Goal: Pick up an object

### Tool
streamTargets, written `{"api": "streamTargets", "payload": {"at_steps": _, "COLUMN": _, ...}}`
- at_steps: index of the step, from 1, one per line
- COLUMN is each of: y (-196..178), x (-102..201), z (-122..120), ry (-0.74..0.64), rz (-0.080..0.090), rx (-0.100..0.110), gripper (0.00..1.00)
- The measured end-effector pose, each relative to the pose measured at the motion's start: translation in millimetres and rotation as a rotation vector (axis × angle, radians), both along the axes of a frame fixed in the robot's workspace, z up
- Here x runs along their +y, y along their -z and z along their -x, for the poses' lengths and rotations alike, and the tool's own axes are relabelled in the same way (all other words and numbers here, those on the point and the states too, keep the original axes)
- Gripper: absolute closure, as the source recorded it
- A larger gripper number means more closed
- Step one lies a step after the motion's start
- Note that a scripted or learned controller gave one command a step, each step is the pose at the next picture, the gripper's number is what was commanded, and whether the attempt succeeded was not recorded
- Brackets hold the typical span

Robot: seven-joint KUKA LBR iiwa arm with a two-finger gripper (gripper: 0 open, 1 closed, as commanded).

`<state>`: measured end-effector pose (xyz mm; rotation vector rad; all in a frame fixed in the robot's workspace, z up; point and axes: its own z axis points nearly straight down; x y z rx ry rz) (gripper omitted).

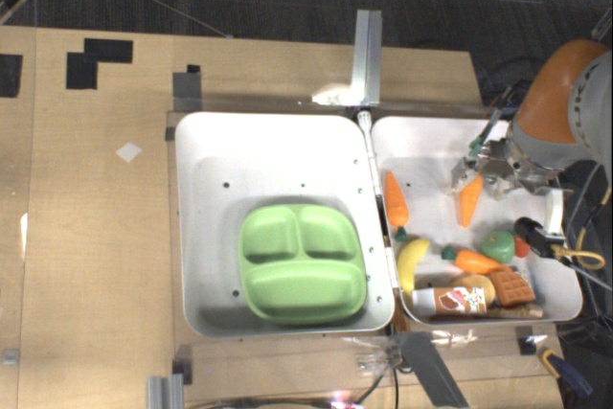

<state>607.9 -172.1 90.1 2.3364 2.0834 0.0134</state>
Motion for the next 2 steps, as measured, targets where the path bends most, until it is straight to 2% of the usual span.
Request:
{"api": "streamTargets", "payload": {"at_steps": 1, "y": -14, "x": 3, "z": -3, "ry": -0.003, "rz": -0.002, "rx": -0.008, "gripper": 1.00}}
{"api": "streamTargets", "payload": {"at_steps": 2, "y": -120, "x": 47, "z": 16, "ry": 0.006, "rz": -0.002, "rx": 0.007, "gripper": 1.00}}
